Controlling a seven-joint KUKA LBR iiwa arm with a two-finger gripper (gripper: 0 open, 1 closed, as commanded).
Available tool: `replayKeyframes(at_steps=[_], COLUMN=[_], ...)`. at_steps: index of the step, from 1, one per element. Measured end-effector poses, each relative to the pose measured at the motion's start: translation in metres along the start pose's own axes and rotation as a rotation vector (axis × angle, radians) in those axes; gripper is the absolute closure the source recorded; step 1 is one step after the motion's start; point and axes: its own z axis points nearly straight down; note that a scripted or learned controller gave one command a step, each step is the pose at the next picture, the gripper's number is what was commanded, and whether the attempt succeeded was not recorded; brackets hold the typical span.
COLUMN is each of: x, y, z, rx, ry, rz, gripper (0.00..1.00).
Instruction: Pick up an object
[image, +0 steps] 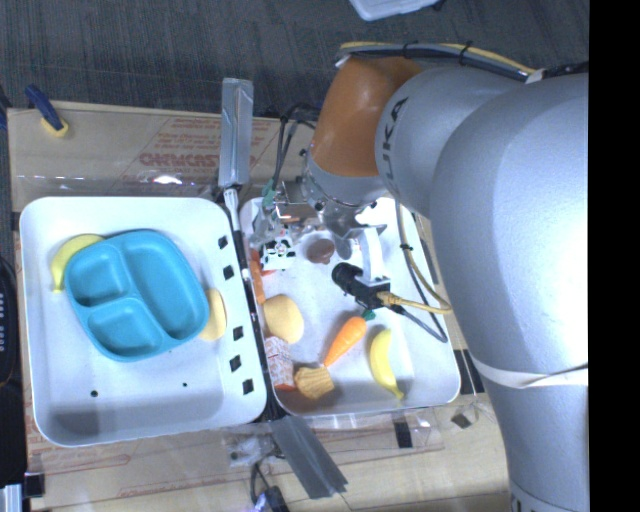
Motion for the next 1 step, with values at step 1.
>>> replayKeyframes(at_steps=[1], x=[0.0138], y=[0.0406], z=[-0.0275], rx=[0.003], ry=[-0.002], rz=[-0.206], gripper=[1.0])
